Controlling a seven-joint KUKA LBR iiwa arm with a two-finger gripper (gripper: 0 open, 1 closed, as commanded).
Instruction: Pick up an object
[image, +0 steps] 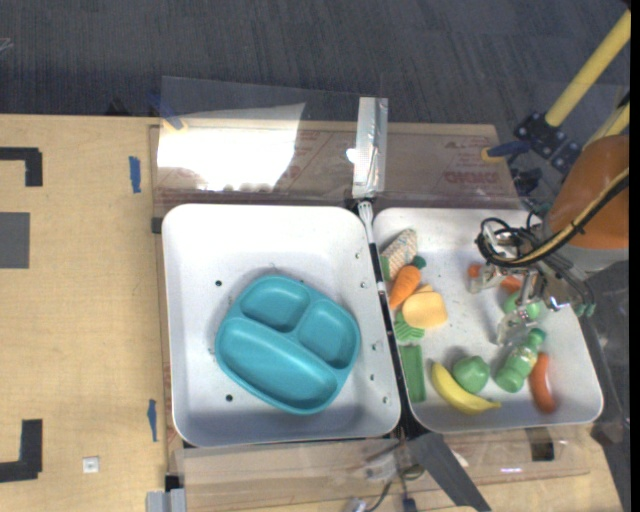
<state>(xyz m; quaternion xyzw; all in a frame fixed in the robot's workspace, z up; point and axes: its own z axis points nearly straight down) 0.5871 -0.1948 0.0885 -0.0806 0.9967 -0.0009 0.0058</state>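
L shallow white bin (190, 250): teal 3-section plastic plate (290, 342) mid-floor. R shallow white bin (455, 228): orange toy carrot (404, 282) + yellow-orange toy pepper (426, 309) by L wall, yellow toy banana (459, 392) + green round toy (470, 373) at front edge. Gripper (518, 322) over green toy bottle (518, 362) near R wall; can't tell if fingers spread or pinching. Orange-red toy sausage (542, 383) in front-R corner.
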